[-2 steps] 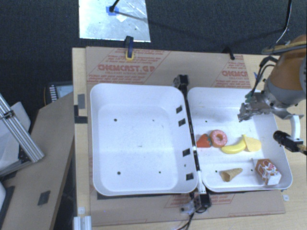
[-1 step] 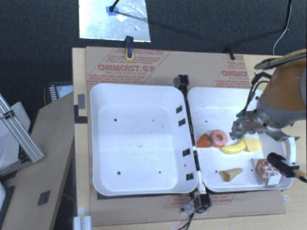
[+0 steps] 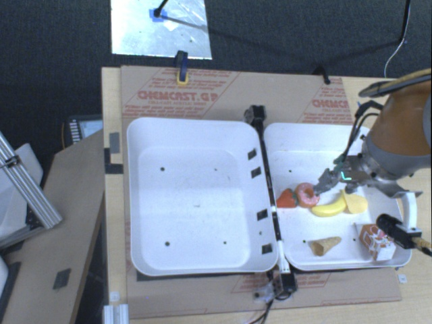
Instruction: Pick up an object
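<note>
The gripper (image 3: 327,181) hangs over the right bin (image 3: 297,147), just beside a pink donut (image 3: 308,194) lying between a strawberry (image 3: 287,199) and banana (image 3: 329,209); its finger state is unclear.

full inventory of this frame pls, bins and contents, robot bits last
left bin: 1, white, left half of the bench
right bin: 1, white, right half, beside the left bin
strawberry: 1, red, right bin near the divider
donut: 1, pink, right bin, touching the strawberry
banana: 1, yellow, right bin, just right of the donut
yellow piece: 1, pale yellow, right bin, at the banana's right end
cone: 1, tan, right bin, near the front wall
carton: 1, red and white, right bin's front right corner
arm: 1, grey and orange, reaching in from the right
hand: 1, dark, over the donut and banana
</note>
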